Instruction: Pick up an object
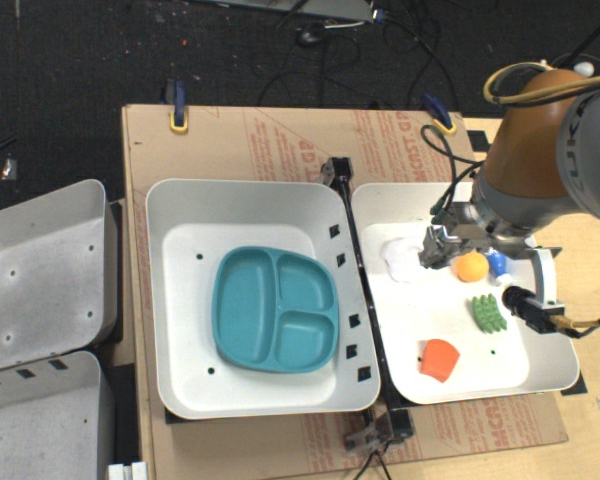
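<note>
In the right bin (540,373) lie an orange ball (470,267), a small blue piece (497,264) beside it, a green ridged object (488,312), a red-orange block (439,359) and a whitish lump (400,259). My gripper (438,247) hangs low over the bin's upper middle, between the whitish lump and the orange ball, close to both. The arm's wrist covers most of the hand.
The left bin (180,213) holds a teal divided plate (276,309). A black divider (355,268) runs between the bins. The arm (540,153) with its orange band fills the upper right. Grey lids (40,268) lie off the bench at left.
</note>
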Motion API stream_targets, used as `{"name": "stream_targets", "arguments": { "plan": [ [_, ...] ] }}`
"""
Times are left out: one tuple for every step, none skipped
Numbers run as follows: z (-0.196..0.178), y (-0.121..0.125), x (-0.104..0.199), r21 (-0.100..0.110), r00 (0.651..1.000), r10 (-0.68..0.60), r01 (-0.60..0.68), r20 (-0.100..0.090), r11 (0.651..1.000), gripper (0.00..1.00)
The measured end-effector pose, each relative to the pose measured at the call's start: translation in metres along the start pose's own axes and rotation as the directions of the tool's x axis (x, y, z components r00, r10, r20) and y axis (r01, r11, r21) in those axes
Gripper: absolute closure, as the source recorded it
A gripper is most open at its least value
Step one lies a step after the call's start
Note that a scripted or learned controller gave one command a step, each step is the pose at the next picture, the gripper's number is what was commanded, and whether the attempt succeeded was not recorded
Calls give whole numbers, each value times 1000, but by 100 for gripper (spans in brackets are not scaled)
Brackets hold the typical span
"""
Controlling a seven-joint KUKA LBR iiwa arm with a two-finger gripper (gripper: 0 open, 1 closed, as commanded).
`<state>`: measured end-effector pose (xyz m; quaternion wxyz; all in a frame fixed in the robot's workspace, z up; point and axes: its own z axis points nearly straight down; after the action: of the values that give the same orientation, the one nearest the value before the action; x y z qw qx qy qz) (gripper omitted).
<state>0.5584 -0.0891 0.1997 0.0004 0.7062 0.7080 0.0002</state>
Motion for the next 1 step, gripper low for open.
{"name": "stream_targets", "arguments": {
  "plan": [
    [-10,-17,58,2,1000,-5,5,-2,1000,100]
  ]
}}
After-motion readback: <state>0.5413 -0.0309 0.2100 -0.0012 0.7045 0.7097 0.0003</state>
